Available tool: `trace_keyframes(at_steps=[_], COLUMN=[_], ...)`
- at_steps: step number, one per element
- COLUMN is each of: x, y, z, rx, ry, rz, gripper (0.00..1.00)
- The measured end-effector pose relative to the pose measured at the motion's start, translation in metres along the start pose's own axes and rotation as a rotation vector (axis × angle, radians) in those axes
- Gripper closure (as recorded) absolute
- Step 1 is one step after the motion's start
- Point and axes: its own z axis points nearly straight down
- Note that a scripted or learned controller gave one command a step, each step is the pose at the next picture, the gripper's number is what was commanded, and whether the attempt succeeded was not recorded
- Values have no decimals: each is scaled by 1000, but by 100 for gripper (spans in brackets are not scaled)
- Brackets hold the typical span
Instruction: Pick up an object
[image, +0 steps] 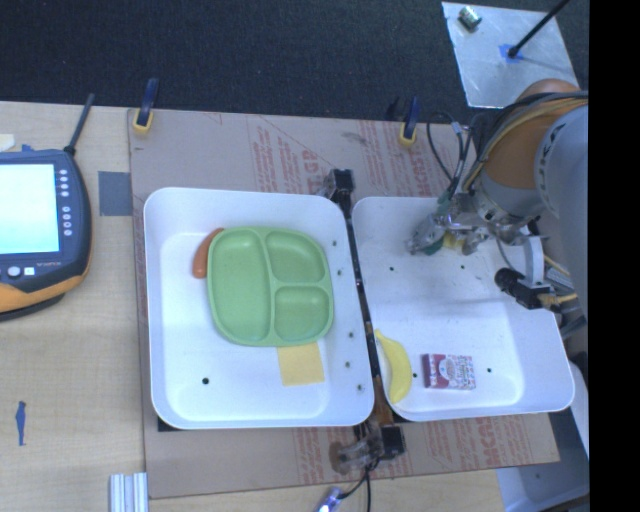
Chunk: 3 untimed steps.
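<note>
Gripper (432, 240) over right bin (500, 400), upper part of frame. Finger state: cannot tell. Banana (396, 366) and small packet (447, 371) lower in bin.

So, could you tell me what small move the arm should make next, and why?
Probably travel toward the near edge of the right bin: the tool sits over bare floor at the far side, while the small red packet and yellow banana lie there.

Lighting bright and even from above, washing both white bins (160, 300) almost featureless. Soft, faint shadows falling under the plate (270, 285) and below the gripper (432, 240). Screen (28, 210) at left glaring white. Focus slightly soft throughout; arm (540, 150) blurring at right.
</note>
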Motion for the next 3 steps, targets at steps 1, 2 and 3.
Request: trace_keyframes(at_steps=[1, 2, 3], x=[-36, 20, 19], y=[0, 0, -1], z=[0, 1, -9], rx=[1, 3, 5], ry=[1, 0, 0], rz=[0, -3, -5], gripper=[0, 0, 100])
